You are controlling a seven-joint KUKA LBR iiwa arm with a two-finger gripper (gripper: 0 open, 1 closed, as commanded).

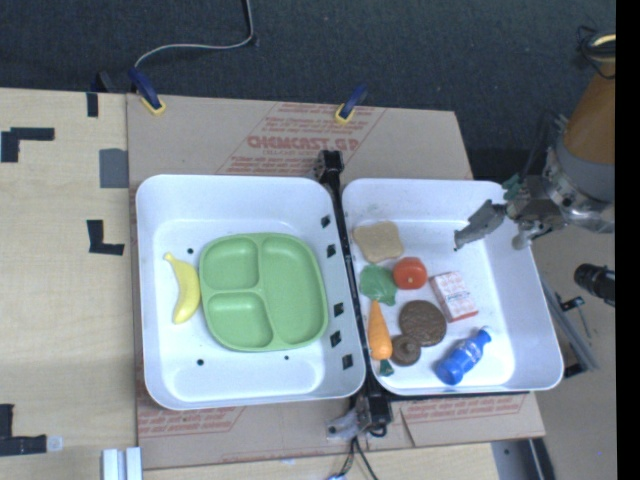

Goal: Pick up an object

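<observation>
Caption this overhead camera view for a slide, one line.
Gripper open above the right bin of toy food; green tray and banana in the left bin.

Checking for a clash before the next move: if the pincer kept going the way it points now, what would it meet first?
The pincer points left and slightly down over the right bin. Most likely it meets the tomato first, though depth is unclear.

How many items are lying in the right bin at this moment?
8, clustered toward its left and front: bread, tomato, broccoli, carrot, red-and-white box, brown patty, small brown piece, blue bottle. Something smaller could hide beneath them.
</observation>
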